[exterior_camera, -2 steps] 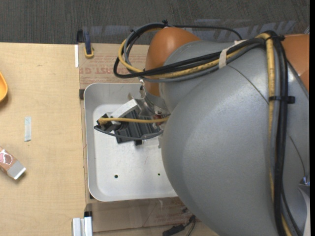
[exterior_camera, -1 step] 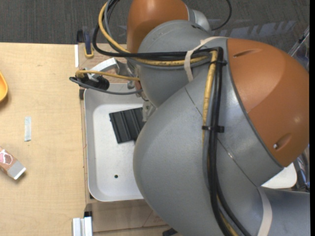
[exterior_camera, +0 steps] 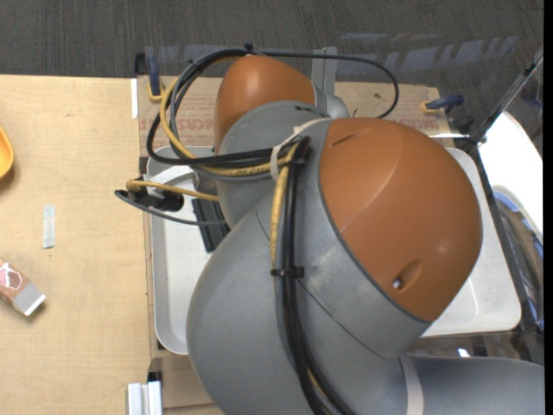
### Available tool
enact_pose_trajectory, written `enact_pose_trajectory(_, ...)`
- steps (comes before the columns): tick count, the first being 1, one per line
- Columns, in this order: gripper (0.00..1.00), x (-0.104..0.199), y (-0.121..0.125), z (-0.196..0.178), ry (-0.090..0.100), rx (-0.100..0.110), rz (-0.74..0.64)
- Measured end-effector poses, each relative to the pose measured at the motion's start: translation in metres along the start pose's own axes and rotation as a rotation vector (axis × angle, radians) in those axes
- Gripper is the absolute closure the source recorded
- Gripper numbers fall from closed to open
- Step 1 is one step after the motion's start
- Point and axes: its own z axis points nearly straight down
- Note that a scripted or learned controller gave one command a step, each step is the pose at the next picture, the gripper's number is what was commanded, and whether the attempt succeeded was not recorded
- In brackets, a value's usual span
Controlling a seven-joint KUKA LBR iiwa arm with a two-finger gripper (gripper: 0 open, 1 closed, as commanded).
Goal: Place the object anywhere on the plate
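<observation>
1. The tabletop (exterior_camera: 78, 162) is a light wood surface covering the left part of the camera view.
2. A white bin (exterior_camera: 168, 318) rests at the tabletop's right side; the arm covers most of it.
3. A small grey strip (exterior_camera: 48, 227) lies on the wood, well left of the bin.
4. A small block (exterior_camera: 19, 289), reddish-brown with a grey end, lies near the left edge.
5. An orange item (exterior_camera: 4, 152) is cut off by the left edge.

Odds and ends on the wooden bench

A small grey strip (exterior_camera: 48, 227) lies on the wood, with a wrapped eraser-like block (exterior_camera: 19, 288) below it near the left edge.
</observation>
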Motion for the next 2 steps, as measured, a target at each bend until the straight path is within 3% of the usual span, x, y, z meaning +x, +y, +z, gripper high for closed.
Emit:
enact_pose_trajectory(1,0.0,0.0525,0.0096,0.029,0.0,0.001,-0.006)
enact_pose_trajectory(2,1.0,0.0527,0.0137,0.0193,-0.001,0.001,0.001)
